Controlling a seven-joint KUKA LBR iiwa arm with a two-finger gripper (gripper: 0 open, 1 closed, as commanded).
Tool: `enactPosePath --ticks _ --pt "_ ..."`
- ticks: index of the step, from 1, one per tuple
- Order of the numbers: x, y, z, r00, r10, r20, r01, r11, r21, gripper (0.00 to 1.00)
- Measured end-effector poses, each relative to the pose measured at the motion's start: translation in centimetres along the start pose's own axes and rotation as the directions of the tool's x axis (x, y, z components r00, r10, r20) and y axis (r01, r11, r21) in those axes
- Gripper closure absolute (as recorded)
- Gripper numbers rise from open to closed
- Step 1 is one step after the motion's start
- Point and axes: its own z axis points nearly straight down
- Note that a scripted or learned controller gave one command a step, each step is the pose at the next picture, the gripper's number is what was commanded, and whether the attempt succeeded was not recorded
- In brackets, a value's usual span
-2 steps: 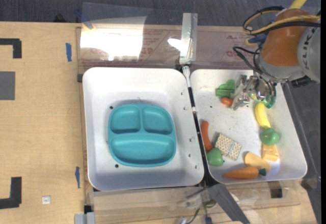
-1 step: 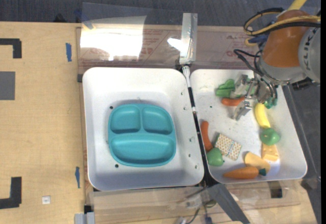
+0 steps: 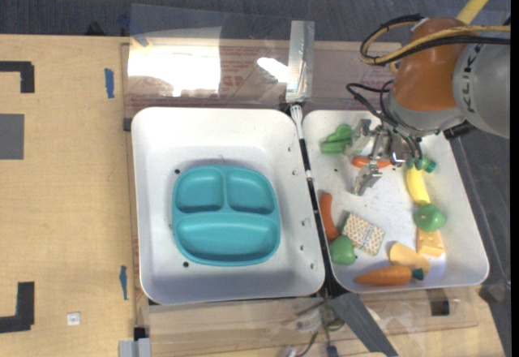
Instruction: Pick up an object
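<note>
The right bin holds several toy foods. My gripper hangs low over its upper middle, under the orange wrist band. A small orange piece lies right at the gripper; whether it is gripped is unclear. A green leafy piece lies just left of the gripper. A yellow banana lies to its right. Lower down are a red sausage, a checkered cracker, a green pepper, a carrot, a cheese wedge and a green ball.
A teal divided plate sits in the left bin. The ridge between the two bins runs just left of the sausage. Black and yellow cables loop off the arm above the right bin. Cardboard bench surface lies left.
</note>
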Motion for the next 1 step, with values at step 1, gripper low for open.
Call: enactPosePath --ticks 1 --pt "-0.39 1.06 -0.06 0.968 0.25 -0.027 -0.25 0.968 0.003 0.0"
